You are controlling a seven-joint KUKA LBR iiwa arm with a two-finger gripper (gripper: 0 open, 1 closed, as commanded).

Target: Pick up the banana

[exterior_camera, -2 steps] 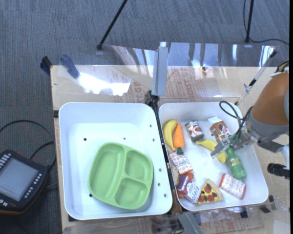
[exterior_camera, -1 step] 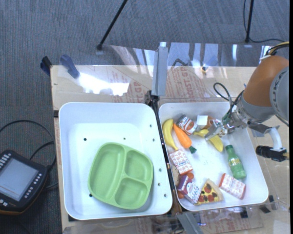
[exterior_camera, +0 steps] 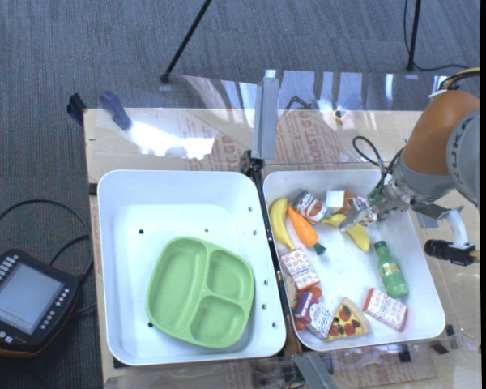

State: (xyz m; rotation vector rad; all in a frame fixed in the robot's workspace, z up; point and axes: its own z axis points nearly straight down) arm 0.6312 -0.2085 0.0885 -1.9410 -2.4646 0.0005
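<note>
The banana (exterior_camera: 280,221), yellow and curved, lies along the left wall of the right bin (exterior_camera: 428,275), next to an orange carrot (exterior_camera: 304,228). My gripper (exterior_camera: 364,211) reaches in from the right and hangs low over the bin's upper middle, well to the right of the banana. Just below it lies a small yellow wedge (exterior_camera: 358,237), and another yellow bit (exterior_camera: 336,219) sits at its left. I see nothing of the banana between its parts.
The right bin also holds a green bottle (exterior_camera: 391,270), a pizza slice (exterior_camera: 349,321), several small cartons (exterior_camera: 300,268) and a white cube (exterior_camera: 334,198). A green divided plate (exterior_camera: 201,292) lies in the left bin (exterior_camera: 125,209). A teach pendant (exterior_camera: 23,298) sits far left.
</note>
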